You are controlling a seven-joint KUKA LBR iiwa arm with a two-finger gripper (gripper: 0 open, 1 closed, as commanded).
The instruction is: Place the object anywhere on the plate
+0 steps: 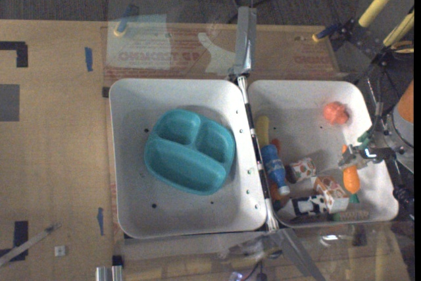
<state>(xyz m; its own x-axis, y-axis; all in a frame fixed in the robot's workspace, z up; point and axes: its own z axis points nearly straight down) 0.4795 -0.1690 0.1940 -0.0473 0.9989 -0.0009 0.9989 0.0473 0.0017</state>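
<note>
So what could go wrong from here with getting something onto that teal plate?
1. The gripper hangs by the right bin's far wall, close to an orange toy; a grab there may scrape the wall.
2. The toys lie crowded: blue bottle, small cartons. One may drag another.
3. The teal plate lies in the left bin, across the divider, so a loose grip could drop the load.

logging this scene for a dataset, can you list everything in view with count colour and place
shallow white plastic bins: two, white, side by side on the bench
teal three-compartment plastic plate: one, teal, in the left-hand bin
round orange-red toy fruit: one, right-hand bin, far side
blue plastic bottle: one, blue, by the divider
yellow stick: one, by the divider
small printed cartons: about three, white with orange, near corner
small orange toy: one, under the pincer
pincer: one, over the right-hand bin
</note>
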